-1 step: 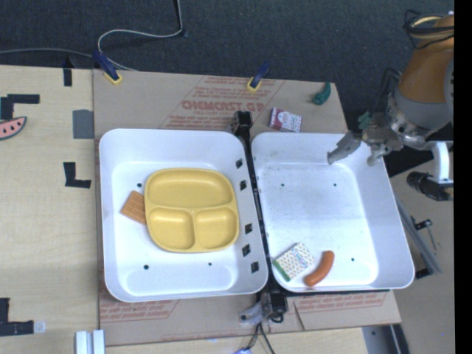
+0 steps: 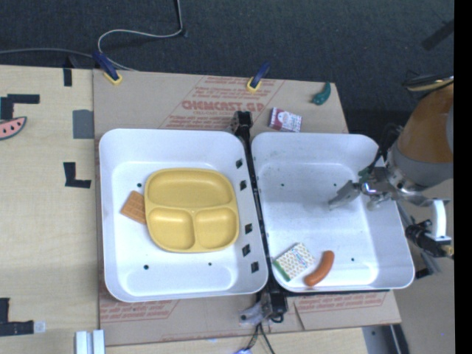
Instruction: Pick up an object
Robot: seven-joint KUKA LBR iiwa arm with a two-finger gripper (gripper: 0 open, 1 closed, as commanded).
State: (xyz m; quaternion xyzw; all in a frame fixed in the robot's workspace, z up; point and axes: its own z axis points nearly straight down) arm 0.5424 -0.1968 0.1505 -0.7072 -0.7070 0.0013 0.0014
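orange sausage (image 2: 319,269), curved | beside checkered packet (image 2: 294,260) | right bin (image 2: 310,153)

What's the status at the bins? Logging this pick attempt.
Gripper open over right bin, holding nothing. Sausage and patterned packet lie at the near edge, untouched. Nothing between gripper and them.

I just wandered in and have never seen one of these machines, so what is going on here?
A robot arm reaches in from the right over the right bin. Its gripper is open above the bin floor and holds nothing. Near that bin's front edge lie a small patterned packet and a sausage. The left bin holds a yellow divided tray with a brown cracker beside it. Nothing has been picked up yet.
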